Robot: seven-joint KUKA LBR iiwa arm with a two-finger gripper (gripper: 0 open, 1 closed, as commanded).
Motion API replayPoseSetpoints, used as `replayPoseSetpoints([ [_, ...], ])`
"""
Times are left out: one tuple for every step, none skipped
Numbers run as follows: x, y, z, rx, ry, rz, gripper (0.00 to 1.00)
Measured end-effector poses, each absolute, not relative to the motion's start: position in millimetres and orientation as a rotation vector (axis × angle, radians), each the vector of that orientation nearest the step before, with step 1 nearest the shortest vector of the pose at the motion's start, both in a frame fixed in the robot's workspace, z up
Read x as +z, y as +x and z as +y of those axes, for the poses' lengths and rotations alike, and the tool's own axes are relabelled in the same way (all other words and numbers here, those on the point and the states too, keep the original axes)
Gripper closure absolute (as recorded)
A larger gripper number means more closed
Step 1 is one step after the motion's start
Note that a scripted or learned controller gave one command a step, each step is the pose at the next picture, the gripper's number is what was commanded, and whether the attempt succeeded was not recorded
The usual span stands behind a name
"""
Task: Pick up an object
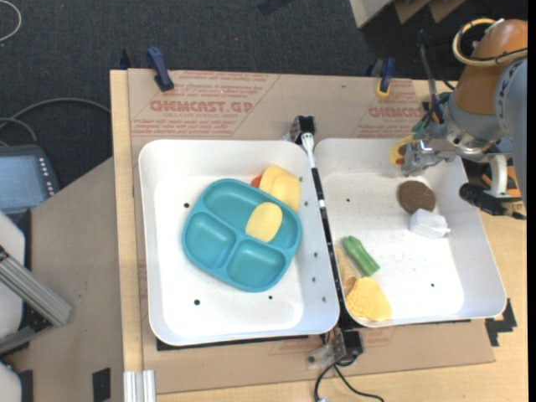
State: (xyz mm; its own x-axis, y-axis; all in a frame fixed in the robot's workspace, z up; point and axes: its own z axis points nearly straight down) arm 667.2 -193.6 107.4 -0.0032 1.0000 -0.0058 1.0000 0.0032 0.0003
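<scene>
The brown object (415, 196) lies just below the gripper (408, 159), which should descend straight over its middle; jaw state I cannot tell.

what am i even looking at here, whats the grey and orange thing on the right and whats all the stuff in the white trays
You are looking down from one fixed camera above a bench. The grey and orange thing is a robot arm reaching in from the right; its gripper hangs over the far edge of the right bin. That bin holds a brown round object, a white lump, a green piece and a yellow piece. The left bin holds a blue divided plate with a pale yellow object on it and a yellow object beside it.
</scene>
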Motion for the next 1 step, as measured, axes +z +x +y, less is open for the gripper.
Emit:
replayPoseSetpoints([
  [168.6, 667.8, -226.2, 0.004, 2.216, 2.212, 1.00],
])
